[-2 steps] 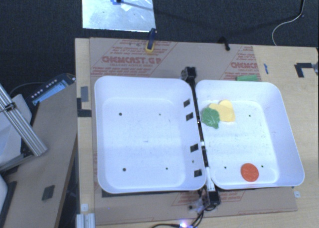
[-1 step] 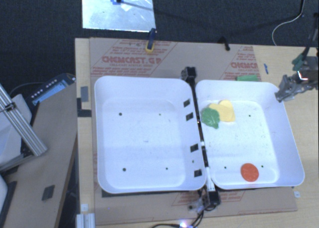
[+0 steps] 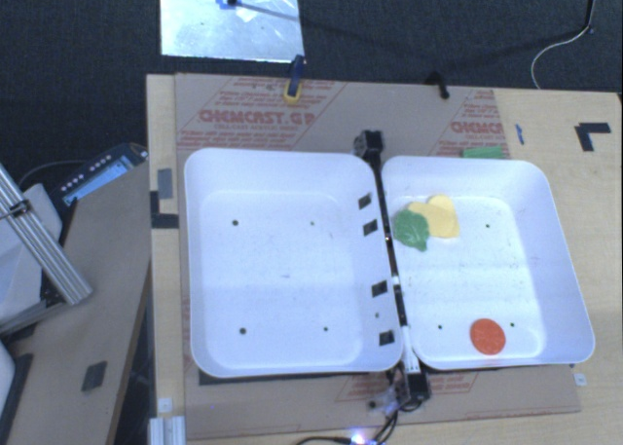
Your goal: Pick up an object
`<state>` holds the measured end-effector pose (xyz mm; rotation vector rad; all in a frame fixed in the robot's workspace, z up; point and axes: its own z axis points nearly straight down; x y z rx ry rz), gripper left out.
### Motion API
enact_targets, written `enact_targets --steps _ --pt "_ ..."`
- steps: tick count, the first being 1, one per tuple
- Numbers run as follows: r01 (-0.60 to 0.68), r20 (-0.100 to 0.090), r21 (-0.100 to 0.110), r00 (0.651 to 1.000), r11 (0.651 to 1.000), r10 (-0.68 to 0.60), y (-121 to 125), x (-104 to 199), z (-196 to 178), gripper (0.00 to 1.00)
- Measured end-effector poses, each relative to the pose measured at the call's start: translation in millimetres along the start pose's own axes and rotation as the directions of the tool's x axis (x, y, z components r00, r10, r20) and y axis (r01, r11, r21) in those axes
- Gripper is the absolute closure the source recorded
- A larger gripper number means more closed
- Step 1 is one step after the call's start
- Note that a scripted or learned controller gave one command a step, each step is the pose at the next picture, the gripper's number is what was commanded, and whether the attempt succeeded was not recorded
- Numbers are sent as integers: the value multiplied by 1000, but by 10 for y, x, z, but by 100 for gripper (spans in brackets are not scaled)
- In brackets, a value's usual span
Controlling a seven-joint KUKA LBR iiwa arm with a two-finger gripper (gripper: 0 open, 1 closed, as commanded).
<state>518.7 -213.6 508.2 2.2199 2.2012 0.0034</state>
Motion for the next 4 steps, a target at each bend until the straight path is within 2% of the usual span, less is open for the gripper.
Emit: enact_targets --steps 1,2,3,4 --pt "11 -15 26 1000 1000 -10 -368 451 1644 100" --pt "18 -14 19 1000 1000 -17 -370 1177 3046 100" --pt "21 -11 8 1000 1000 -21 -360 2027 2731 100" --pt "19 -12 4 1000 1000 -19 -334 2585 1935 100"
